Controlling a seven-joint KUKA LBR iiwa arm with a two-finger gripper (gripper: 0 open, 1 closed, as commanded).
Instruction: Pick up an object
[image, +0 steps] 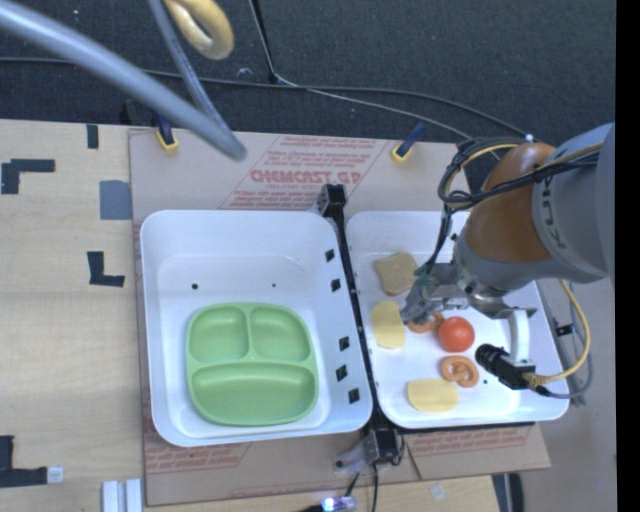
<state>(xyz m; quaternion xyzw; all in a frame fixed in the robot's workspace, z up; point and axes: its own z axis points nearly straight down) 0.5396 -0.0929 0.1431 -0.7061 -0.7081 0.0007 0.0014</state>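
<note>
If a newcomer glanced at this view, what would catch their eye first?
Probably the green divided plate lying alone in the left bin. Next, the arm's orange band above the right bin, where the gripper sits low among small food pieces beside a red tomato.

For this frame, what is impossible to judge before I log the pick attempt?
- Gripper in the camera view: the wrist hides its fingertips, so its state and any grasp are unclear.
- Orange item under the gripper: mostly covered, identity unclear.
- Right bin: its far right part is hidden by the arm.
</note>
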